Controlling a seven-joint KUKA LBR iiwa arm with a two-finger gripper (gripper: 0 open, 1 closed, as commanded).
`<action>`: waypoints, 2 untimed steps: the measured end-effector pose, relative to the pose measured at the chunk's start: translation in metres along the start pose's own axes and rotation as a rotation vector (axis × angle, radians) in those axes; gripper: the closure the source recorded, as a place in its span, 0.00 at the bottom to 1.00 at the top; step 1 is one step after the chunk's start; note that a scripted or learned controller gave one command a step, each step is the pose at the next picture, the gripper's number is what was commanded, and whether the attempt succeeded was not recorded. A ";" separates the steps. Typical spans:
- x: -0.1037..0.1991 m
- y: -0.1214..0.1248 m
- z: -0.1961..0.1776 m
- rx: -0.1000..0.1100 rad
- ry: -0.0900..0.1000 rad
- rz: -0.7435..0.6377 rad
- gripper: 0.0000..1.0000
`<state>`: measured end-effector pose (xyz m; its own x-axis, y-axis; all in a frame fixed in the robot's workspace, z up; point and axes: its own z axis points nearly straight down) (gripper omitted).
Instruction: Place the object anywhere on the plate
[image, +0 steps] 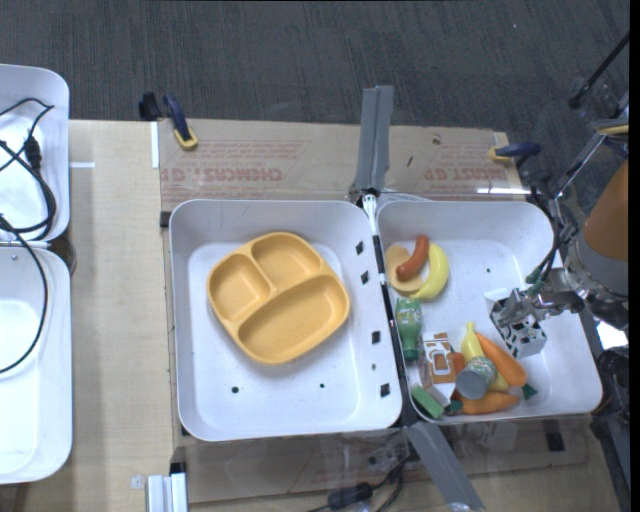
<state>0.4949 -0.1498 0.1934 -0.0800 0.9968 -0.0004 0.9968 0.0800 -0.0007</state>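
Camera view, from above at a slant. Bench (250, 160) surfaced in brown cardboard, bearing two shallow white bins side by side.

Left bin (190, 330): holds a yellow three-compartment plate (278, 297), lying flat near the bin's centre. Nothing resting on the plate.

Right bin (480, 235): holds a cluster of toy food along the left wall and front edge.
- Banana (436, 275) near the back left, curved, with a red sausage (411, 258) lying across it.
- Green bottle (408, 325) just in front of the banana, against the divider.
- Small white-and-orange carton (437, 357) beside the bottle.
- Grey can (473, 380), tilted, amid the front cluster.
- Two carrots: one (500, 360) slanting beside the can, one (485, 403) lying along the front wall.
- Green piece (428, 402) at the front left corner; exact kind not discernible.

Gripper (522, 325) positioned low over the right side of the right bin, just beside the slanting carrot. Arm entering from the right. Fingers blurred into the metallic mechanism; apart or together cannot be told. No object visible between them.
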 end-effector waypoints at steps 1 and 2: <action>0.064 0.016 -0.018 0.000 -0.001 -0.023 1.00; 0.056 0.072 -0.084 0.002 -0.001 -0.156 1.00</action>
<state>0.5625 -0.0886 0.2773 -0.2335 0.9724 -0.0011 0.9724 0.2335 -0.0023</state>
